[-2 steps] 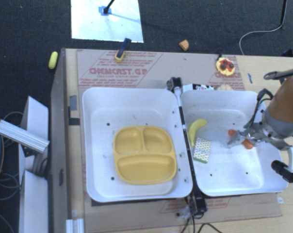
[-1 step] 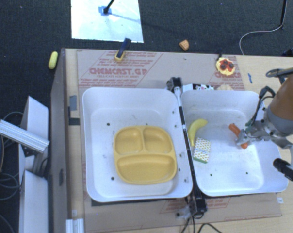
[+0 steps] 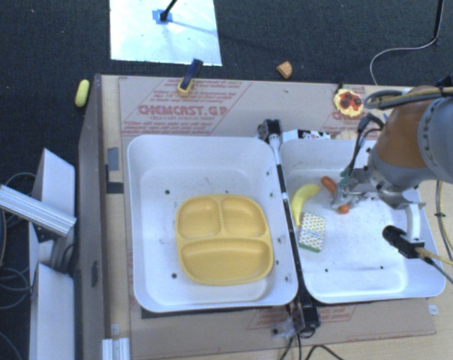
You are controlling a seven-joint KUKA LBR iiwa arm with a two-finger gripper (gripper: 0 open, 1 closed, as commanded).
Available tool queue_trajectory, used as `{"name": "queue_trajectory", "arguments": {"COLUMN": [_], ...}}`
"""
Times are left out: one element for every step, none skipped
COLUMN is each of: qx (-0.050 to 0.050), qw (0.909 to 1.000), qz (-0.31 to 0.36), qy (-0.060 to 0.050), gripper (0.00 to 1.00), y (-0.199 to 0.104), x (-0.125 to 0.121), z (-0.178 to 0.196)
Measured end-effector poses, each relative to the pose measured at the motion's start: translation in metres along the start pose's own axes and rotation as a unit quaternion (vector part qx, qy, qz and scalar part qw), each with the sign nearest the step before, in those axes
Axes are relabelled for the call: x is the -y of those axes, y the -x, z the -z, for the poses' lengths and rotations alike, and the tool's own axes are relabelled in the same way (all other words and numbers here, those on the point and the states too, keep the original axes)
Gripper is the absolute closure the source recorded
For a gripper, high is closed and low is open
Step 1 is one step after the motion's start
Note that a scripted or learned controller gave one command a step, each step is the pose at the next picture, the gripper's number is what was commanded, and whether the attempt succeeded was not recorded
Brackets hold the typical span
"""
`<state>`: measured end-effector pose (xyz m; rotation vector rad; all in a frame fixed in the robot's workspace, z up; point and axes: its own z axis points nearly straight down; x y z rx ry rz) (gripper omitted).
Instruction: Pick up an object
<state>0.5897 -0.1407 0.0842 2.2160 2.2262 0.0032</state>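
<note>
Nearby, banana (image 3: 303, 199) and patterned block (image 3: 312, 232) flank fingers (image 3: 340, 198), whose opening I cannot tell.

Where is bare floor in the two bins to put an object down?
Left bin: a bare strip around the yellow plate. Right bin: bare front floor below the patterned block. Crowded near banana, carrot and gripper.

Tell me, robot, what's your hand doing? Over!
Hand low in right bin, at orange carrot-like toy. Banana and checkered block close beside. Nothing lifted.
</note>
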Motion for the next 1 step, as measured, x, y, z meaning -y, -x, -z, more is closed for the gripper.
{"name": "queue_trajectory", "arguments": {"qx": [0.0], "qw": [1.0], "qz": [0.0], "qy": [0.001], "gripper": [1.0], "y": [-0.0664], "x": [0.0304], "z": [0.1011]}}
